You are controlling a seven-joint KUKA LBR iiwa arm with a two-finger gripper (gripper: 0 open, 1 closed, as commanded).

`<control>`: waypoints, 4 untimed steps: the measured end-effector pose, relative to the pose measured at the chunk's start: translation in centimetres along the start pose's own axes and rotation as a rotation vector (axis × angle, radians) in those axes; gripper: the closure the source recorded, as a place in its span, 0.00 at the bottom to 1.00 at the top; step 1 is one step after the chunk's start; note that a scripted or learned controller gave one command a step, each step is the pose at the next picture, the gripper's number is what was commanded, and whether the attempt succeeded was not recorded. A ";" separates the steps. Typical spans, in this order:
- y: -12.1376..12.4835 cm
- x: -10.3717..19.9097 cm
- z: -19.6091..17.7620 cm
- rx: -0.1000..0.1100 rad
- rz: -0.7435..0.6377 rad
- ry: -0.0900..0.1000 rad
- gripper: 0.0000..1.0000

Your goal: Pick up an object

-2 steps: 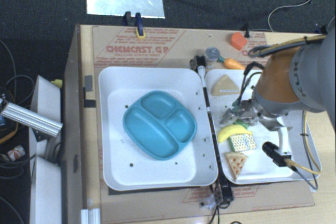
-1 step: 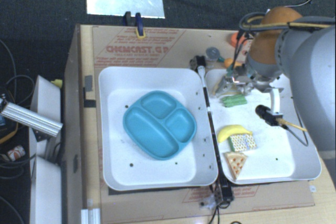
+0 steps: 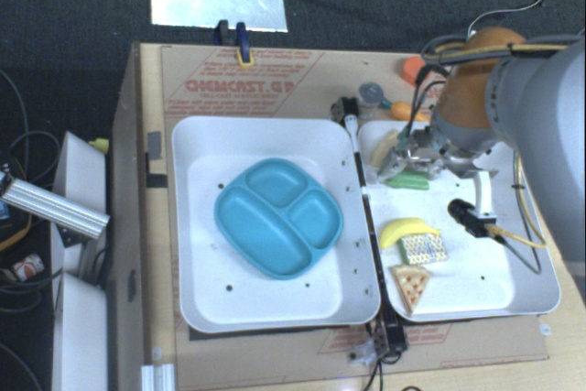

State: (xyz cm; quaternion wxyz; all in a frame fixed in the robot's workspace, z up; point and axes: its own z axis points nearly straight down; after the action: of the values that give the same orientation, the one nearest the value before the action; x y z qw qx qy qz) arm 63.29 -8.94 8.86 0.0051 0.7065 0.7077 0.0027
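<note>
Starting nearest you, well short of the jaws (image 3: 409, 162), a pizza slice (image 3: 409, 286), patterned block (image 3: 422, 247) and banana (image 3: 403, 231) lie loose for picking. Just beneath the jaws rests a green piece (image 3: 406, 182); you cannot tell whether they're spread or closed. Beyond, an orange toy (image 3: 400, 110) sits on the desk (image 3: 275, 78).

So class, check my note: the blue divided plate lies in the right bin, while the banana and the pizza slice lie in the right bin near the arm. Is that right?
Not quite. The camera view shows the blue divided plate in the left bin, not the right one. The rest holds: the banana and the pizza slice lie in the right bin, near the arm.
</note>
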 end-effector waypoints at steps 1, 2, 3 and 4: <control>3.7 -1.0 -3.8 0.006 -0.003 0.002 0.00; 0.4 -0.2 0.4 0.010 0.001 0.004 0.00; 3.5 -0.2 -0.6 0.013 -0.003 0.003 0.00; 0.7 -0.9 0.5 0.010 0.000 0.003 0.00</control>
State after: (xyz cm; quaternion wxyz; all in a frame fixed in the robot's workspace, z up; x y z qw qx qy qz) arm 63.97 -9.87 8.42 0.0004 0.7066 0.7076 0.0000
